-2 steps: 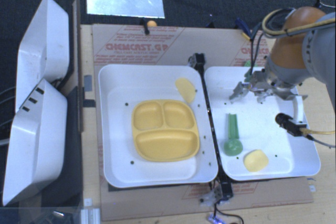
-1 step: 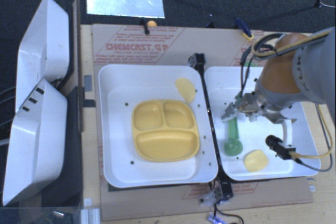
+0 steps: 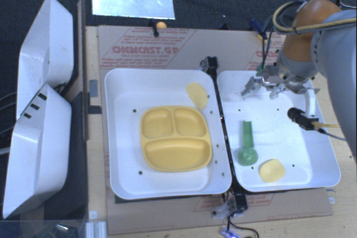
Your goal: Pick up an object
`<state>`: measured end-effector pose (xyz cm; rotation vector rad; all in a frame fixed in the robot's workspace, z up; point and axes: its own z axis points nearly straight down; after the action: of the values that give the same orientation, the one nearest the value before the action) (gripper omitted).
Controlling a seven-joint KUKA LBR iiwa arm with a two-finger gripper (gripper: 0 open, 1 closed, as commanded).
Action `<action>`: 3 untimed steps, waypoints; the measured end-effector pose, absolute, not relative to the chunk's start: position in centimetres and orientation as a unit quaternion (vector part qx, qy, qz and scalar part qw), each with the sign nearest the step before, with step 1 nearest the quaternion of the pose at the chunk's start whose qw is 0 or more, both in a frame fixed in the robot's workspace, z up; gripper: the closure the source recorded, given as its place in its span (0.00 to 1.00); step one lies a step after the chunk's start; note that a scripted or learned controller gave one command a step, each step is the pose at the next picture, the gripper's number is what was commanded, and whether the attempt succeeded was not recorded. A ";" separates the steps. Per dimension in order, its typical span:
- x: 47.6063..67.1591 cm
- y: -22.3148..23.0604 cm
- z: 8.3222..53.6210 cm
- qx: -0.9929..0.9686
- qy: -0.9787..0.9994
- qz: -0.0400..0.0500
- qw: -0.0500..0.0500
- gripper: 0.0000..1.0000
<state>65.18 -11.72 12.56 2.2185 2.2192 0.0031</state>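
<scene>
The arm [image 3: 329, 30] is reaching in from the right and its claw [image 3: 266, 86] is hanging over the far end of the right bin [image 3: 312, 175], near the back wall. Its 2 fingers are standing apart, spread fairly wide, with nothing between them.

Candidates for picking are lying well away from it. In the right bin a green scoop [image 3: 246, 145] is lying lengthwise near the divider, handle pointing toward the far wall, and a small yellow piece [image 3: 272, 170] is sitting just beside its bowl end at the near side. In the left bin [image 3: 120, 136] a yellow divided tray [image 3: 175, 138] is taking up the middle, with 3 compartments, and a pale yellow oval piece [image 3: 197, 95] is leaning against the right wall of that bin.

The likely trouble is this: the claw is sitting over bare bin floor, so closing from here would be catching only air. Going for the scoop, the fingers would need to straddle the narrow handle across its width; a closure along its length would probably be pushing it aside. The yellow piece looks low and rounded, so it may be slipping out. The oval piece is hugging the wall, leaving little room for a finger behind it.
</scene>
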 end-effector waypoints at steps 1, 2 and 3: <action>58.4 -8.8 8.9 0.707 0.707 -0.001 -0.002 0.00; 58.9 -9.8 20.0 0.707 0.707 0.003 0.004 0.00; 58.1 -10.2 8.2 0.707 0.707 -0.002 -0.002 0.00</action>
<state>58.08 -10.20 8.22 2.2254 2.2246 -0.0066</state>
